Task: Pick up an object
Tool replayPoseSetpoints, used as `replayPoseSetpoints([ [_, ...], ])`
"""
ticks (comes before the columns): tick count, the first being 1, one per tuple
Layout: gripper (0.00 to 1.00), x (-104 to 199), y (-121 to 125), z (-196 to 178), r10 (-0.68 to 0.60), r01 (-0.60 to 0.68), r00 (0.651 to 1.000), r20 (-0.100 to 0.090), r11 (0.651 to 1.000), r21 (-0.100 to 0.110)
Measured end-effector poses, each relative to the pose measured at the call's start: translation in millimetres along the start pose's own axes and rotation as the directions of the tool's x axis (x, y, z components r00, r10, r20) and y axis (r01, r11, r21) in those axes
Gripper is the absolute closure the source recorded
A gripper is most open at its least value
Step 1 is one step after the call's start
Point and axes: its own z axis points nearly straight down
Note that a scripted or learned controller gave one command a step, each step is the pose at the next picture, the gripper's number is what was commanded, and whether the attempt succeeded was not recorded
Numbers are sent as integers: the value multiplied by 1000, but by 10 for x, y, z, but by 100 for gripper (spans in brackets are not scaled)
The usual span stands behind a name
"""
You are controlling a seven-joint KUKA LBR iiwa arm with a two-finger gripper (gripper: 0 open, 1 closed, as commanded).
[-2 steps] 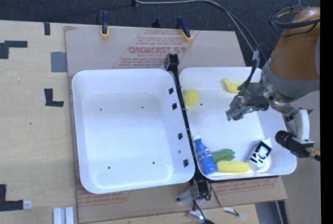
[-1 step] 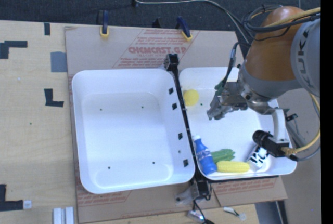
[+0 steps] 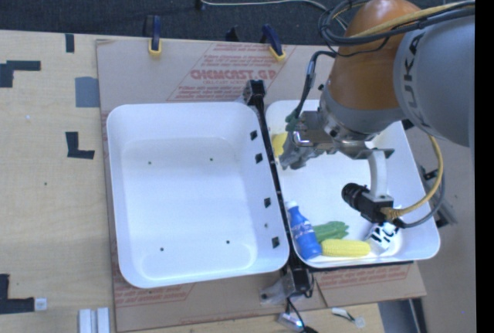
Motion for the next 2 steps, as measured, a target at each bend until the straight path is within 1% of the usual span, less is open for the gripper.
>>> replayPoseSetpoints([
  [1,100,385,151,193,1,-1,1000,1,1000,1],
  [2,100,824,307,208,0,0,1000,0,1000,0],
])
